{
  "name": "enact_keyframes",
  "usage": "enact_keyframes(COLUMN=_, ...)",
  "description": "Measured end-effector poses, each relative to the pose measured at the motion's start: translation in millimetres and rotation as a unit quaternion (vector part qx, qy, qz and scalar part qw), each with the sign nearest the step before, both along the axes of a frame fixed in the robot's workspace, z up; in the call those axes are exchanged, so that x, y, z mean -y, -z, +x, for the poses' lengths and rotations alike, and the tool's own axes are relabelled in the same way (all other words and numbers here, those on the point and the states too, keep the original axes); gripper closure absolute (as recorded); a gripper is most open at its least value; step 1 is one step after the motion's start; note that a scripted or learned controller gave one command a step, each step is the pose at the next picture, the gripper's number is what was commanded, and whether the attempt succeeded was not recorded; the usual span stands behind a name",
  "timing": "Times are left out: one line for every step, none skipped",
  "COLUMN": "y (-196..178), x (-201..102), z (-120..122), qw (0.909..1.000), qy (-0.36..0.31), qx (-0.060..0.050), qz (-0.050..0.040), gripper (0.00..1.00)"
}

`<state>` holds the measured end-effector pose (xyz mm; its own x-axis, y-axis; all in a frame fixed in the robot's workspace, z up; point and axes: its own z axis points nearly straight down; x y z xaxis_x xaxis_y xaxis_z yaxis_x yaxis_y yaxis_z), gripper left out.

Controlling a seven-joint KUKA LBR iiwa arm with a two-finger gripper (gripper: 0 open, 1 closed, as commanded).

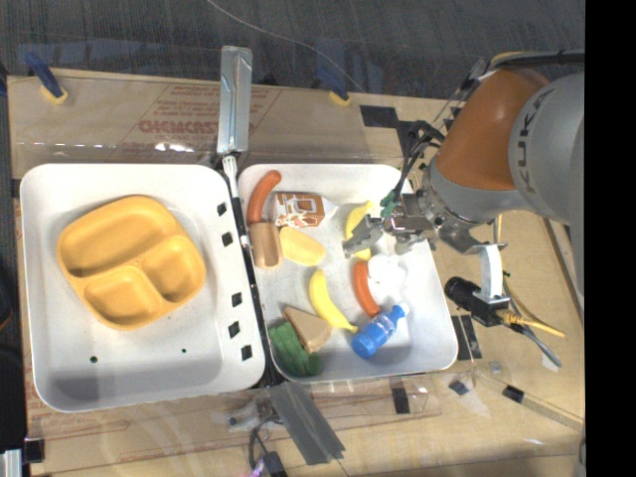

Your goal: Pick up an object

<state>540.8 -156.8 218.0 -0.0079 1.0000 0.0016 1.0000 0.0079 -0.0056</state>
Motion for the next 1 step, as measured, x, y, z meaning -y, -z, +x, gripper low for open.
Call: enact_keyframes(y=120.9, x=24.9, z=51.8, qw=0.9998, qy=0.018, qx=-0.003, qz=-0.0002, gripper=0.0)
